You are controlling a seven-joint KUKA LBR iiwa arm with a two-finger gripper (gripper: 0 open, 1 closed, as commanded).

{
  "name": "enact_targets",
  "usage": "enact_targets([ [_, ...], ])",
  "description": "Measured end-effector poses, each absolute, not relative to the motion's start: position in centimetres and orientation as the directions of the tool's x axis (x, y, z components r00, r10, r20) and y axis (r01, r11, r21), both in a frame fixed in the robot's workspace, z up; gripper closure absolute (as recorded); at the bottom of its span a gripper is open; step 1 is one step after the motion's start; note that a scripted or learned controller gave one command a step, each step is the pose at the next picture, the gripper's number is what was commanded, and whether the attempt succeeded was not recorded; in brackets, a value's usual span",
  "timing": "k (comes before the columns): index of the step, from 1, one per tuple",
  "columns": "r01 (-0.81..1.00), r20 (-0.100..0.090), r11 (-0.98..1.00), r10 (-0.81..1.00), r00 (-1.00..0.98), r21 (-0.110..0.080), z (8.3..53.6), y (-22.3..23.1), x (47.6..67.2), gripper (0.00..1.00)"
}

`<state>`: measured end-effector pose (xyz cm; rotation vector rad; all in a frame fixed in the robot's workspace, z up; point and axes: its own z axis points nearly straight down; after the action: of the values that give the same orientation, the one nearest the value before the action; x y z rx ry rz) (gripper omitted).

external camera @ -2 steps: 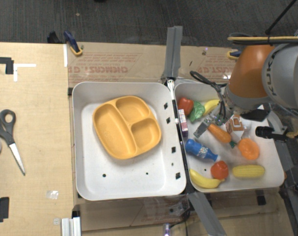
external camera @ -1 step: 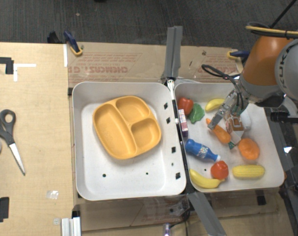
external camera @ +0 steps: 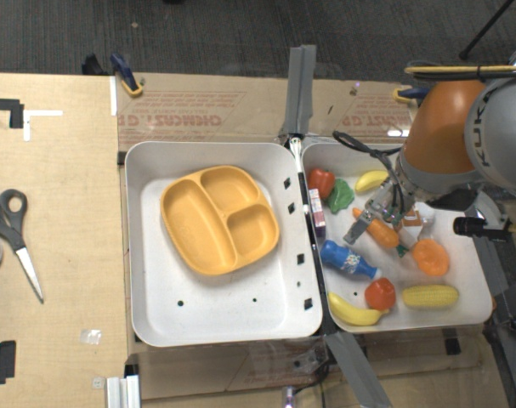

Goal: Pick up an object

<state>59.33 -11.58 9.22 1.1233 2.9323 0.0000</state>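
The gripper (external camera: 378,217) reaches down into the right bin (external camera: 470,313), its tip beside an orange carrot-like piece (external camera: 383,233); whether it is clenched or released cannot be told. Toys crowd this bin: a red pepper (external camera: 321,182), green piece (external camera: 341,195), blue bottle (external camera: 348,261), tomato (external camera: 379,294), corn cob (external camera: 428,296) and a banana (external camera: 353,311) at the near edge. The left bin (external camera: 147,313) has open floor around a yellow divided plate (external camera: 220,219). Scissors (external camera: 18,236) lie on the tabletop (external camera: 53,313).

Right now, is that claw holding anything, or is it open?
Gripper: down in the right bin over an orange toy; open or shut cannot be told.
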Motion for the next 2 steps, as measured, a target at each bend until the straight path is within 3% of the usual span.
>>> enact_targets([
  [1,0.669,-0.003,0.744,0.669,-0.744,0.002,10.2,-11.6,59.4,1.00],
  [2,0.762,-0.003,0.648,0.762,-0.648,0.000,25.5,-7.5,59.5,1.00],
])
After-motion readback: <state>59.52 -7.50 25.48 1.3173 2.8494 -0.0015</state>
